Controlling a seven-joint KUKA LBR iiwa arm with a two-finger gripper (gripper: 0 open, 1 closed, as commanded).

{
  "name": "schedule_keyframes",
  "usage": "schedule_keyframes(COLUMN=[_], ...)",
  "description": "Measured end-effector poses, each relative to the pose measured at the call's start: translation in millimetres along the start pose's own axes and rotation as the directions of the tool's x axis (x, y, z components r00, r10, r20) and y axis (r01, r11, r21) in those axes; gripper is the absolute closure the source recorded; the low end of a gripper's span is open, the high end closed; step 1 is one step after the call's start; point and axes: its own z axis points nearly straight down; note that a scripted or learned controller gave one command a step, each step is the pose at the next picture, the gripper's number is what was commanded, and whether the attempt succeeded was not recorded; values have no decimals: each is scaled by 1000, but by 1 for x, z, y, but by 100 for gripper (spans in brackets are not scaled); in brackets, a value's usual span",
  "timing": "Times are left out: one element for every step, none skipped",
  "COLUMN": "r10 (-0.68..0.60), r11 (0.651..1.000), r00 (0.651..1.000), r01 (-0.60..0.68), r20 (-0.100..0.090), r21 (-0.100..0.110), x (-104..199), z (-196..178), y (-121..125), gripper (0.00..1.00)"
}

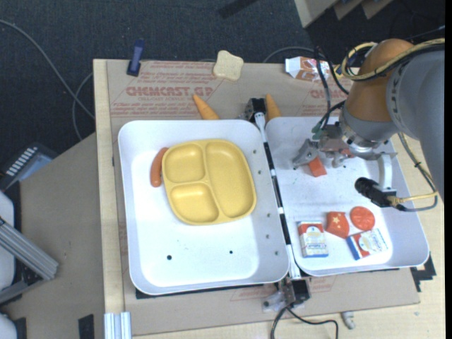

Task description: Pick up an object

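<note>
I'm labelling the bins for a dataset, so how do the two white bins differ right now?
The left bin bears a yellow divided plate with a hot dog against the plate's left rim; the right bin bears several small items along its near edge, among them a small carton and a red round piece. The gripper is over the right bin, by an orange piece, not the left. Both are shallow, white and side by side.

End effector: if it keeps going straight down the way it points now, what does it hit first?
Most likely the small orange-red piece lying just under the end effector on the right bin floor. Depth is hard to judge from this slanted view, so it may land beside the piece.
</note>
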Motion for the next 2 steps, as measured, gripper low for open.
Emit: schedule_keyframes(r10=[0,-2], r11=[1000,1000], r00=[1000,1000], r01=[0,2], r20=[5,1], r21=[-11,-8], x=[-2,97], z=[-15,-90], y=[3,-7], gripper=[100,100])
